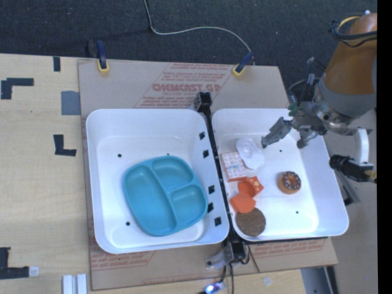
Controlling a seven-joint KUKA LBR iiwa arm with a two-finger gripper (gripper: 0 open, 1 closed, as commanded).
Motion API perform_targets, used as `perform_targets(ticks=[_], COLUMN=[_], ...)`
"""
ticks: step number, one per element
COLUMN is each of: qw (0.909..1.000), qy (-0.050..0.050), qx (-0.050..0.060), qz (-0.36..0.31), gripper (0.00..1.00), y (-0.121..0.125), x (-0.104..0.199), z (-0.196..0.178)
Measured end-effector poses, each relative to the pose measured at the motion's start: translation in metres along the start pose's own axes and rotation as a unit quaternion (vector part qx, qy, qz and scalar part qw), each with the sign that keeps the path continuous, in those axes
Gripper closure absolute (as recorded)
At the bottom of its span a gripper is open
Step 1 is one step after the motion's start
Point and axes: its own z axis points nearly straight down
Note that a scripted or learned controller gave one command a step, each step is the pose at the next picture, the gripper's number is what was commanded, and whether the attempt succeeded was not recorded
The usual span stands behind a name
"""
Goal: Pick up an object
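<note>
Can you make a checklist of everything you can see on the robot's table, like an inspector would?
Surface: cardboard sheet under two white bins, left bin and right bin.
Job's things: in the right bin, doughnut, brown cookie, orange pieces, patterned packet, clear cup.
Clutter: blue divided plate in the left bin.
Grippers: tool open, above the right bin, holding nothing.
Cables: thin cable across the dark floor behind.
Surroundings: two clamps on the cardboard's far edge.
</note>
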Motion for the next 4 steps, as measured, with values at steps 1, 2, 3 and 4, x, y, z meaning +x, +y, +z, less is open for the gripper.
perform_targets(ticks=[1,2,3,4], qw=[1.0000,1.0000,1.0000,1.0000], qy=[-0.001,-0.001,0.000,0.000], qx=[-0.004,-0.001,0.000,-0.004], qz=[-0.001,-0.001,-0.001,0.000], gripper=[0.00,0.00,0.00,0.00], y=[0.002,0.004,0.000,0.001], x=[0.000,0.001,0.000,0.001], z=[-0.004,0.061,0.126,0.176])
